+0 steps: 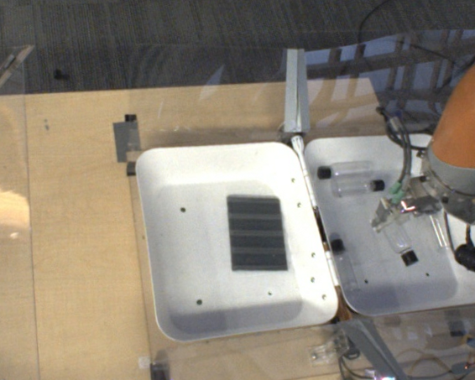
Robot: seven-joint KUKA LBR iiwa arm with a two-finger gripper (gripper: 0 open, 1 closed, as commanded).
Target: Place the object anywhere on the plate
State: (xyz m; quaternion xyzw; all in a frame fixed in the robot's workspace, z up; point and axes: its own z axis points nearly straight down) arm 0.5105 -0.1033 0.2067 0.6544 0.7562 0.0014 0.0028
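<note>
Two white bins (154, 236) sit side by side. Dark ridged plate (256, 233) lies in the left bin, apparently as the drop target. Clear bottle (350, 178) lies in the right bin, near the gripper (404, 209); gripper state undeterminable.

The grey arm (468, 139) with its orange band reaches in from the right, its gripper (404, 209) held low.

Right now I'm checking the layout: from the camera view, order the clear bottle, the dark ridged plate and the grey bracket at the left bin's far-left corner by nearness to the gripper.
1. Clear bottle, in the right bin, beside the gripper.
2. Dark ridged plate, middle of the left bin.
3. Grey bracket, on the bench beyond the left bin.
</note>
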